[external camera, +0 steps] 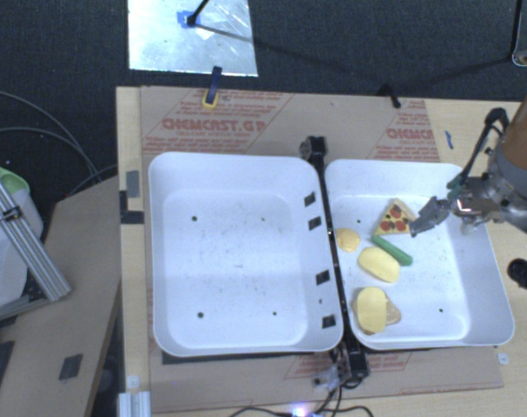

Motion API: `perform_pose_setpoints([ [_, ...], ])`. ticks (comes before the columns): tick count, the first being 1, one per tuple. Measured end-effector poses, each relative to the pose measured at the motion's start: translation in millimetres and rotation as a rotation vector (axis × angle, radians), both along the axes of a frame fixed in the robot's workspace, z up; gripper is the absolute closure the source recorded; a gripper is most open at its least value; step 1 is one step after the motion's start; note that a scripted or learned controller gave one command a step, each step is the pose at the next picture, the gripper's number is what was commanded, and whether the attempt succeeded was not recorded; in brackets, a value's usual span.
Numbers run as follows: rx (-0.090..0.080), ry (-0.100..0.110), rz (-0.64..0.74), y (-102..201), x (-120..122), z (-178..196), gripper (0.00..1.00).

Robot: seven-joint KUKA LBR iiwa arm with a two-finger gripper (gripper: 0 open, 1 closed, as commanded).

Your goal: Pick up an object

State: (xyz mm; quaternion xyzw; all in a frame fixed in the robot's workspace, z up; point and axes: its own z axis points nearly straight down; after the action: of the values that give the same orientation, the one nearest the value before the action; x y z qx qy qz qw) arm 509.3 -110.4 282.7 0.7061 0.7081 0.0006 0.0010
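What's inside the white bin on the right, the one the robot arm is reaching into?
The right bin holds a toy pizza slice, a green stick, and three yellowish pieces. The end effector hovers beside the pizza. Whatever lies under these items is covered.

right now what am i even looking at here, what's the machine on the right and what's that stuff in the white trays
This is one camera fixed above a bench, looking down at a slant. The machine at the right is a robot arm; its two-finger gripper hangs over the right bin, just right of a toy pizza slice. I see nothing between its fingers. That bin also has a green stick, a small yellow piece, a yellow potato-like piece and another yellow piece, all play food. The left bin sits beside it. The arm's job is to pick one object up.
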Motion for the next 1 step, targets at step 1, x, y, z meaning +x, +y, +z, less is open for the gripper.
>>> perform_pose_setpoints([
  [1,0.003,0.015,-0.004,-9.4,-23.1,-144.7,0.00],
])
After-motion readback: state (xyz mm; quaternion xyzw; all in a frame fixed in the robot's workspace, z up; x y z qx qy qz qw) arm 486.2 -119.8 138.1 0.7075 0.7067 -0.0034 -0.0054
